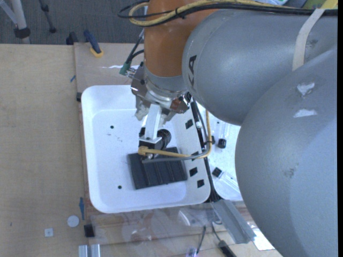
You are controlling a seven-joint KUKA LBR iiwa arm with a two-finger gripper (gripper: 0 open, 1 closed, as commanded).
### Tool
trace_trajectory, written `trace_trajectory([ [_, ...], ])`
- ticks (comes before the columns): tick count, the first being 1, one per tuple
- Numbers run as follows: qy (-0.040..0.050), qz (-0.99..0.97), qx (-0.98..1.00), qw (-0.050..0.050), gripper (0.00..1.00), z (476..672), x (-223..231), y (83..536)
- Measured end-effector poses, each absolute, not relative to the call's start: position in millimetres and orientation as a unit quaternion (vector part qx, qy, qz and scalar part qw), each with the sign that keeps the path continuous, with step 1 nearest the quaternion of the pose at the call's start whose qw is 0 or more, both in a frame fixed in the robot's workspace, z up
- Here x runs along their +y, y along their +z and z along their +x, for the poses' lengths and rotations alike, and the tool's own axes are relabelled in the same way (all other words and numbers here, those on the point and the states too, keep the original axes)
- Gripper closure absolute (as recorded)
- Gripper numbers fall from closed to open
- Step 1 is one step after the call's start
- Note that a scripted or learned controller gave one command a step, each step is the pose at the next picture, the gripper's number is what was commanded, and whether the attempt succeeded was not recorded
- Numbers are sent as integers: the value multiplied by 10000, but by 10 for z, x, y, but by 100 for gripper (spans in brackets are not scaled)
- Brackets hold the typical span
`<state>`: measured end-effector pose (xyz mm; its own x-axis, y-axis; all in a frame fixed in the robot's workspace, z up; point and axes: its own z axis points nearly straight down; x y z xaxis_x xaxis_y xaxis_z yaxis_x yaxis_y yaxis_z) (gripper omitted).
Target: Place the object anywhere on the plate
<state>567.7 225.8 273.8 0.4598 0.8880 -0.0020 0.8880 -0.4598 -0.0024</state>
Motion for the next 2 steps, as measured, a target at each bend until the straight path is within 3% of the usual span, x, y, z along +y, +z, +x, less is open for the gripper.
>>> trace_trajectory([
  [1, -9, -6997, -7144, -7, 100, 6311, 2225, 3515],
  [2, 8, -6647, -7471, 6, 100, 6169, 2246, 2700],
])
